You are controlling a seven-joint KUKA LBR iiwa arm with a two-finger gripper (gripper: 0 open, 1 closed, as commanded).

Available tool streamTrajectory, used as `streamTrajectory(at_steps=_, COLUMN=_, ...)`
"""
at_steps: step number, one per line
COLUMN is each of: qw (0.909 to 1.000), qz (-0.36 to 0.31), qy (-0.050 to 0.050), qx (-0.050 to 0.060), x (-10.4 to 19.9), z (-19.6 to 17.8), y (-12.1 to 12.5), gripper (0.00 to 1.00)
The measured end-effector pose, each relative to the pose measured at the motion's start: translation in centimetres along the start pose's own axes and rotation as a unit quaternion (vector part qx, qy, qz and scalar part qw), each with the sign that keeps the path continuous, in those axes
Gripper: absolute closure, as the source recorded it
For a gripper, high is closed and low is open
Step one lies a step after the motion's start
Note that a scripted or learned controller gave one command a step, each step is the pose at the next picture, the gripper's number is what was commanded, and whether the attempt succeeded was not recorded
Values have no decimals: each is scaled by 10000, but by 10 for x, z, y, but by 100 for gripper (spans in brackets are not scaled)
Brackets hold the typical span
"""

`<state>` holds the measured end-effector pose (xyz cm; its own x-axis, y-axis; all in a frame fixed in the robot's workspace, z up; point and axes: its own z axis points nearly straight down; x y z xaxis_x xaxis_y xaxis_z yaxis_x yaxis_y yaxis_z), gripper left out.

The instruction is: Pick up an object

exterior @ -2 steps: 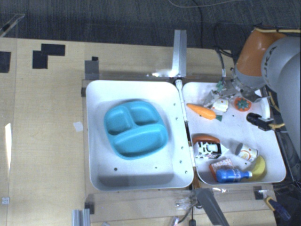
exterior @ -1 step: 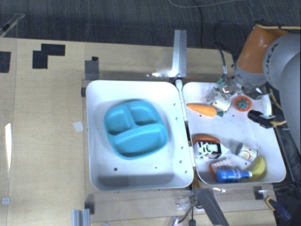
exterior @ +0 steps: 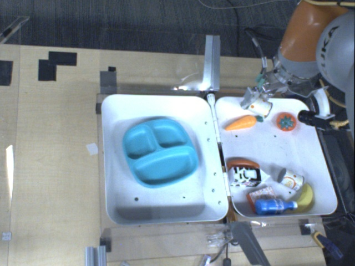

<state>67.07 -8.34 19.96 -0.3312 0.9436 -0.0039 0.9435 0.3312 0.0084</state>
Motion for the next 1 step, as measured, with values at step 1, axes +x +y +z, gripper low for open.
streamTrajectory(at_steps=1, qw=10000, qz=-20, qy=-15, qx=-34, x=1, z=-12, y=2, gripper=100)
